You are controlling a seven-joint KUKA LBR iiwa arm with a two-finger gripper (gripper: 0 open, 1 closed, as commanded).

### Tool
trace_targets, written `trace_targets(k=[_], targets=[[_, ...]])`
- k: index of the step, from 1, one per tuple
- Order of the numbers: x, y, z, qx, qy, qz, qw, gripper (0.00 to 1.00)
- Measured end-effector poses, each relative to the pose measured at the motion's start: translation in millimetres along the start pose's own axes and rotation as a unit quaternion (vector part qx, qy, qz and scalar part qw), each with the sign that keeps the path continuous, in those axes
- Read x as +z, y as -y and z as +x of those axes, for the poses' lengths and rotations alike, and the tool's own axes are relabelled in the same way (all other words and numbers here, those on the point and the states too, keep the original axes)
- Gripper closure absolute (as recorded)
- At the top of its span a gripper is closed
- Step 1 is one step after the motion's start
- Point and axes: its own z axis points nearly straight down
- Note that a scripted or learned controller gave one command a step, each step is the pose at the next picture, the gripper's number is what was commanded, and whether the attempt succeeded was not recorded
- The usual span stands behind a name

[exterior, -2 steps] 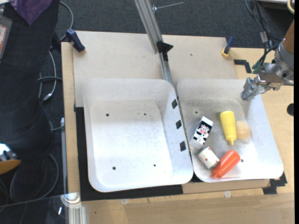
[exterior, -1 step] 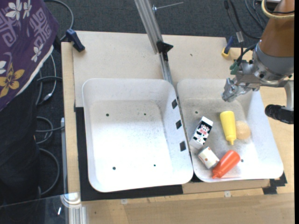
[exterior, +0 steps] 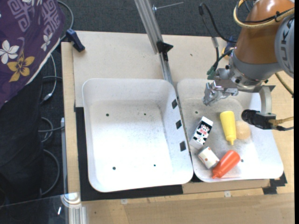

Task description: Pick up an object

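Note:
The right bin (exterior: 268,164) holds several small objects. A yellow bottle (exterior: 228,125) lies near its middle, with a pale tan lump (exterior: 243,130) just right of it. A white carton with a black-and-white cow print (exterior: 202,131) lies to the left. Below that sits a small white cylinder with a red end (exterior: 208,157), and beside it an orange carrot-shaped toy (exterior: 226,164). My gripper (exterior: 211,97) hangs over the upper part of the right bin, above and left of the yellow bottle, with nothing visible between its fingers.
The left bin (exterior: 93,125) sits beside the right one, its wall meeting it in the middle. A slanted metal rail (exterior: 152,29) crosses the bench behind the bins. Black cables (exterior: 261,120) trail from the arm over the right bin's right side.

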Motion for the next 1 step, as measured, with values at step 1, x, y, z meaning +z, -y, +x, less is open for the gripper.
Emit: trace_targets(k=[1], targets=[[13.5, -10.5, 55.9, 0.0, 0.0, 0.0, 1.0, 1.0]])
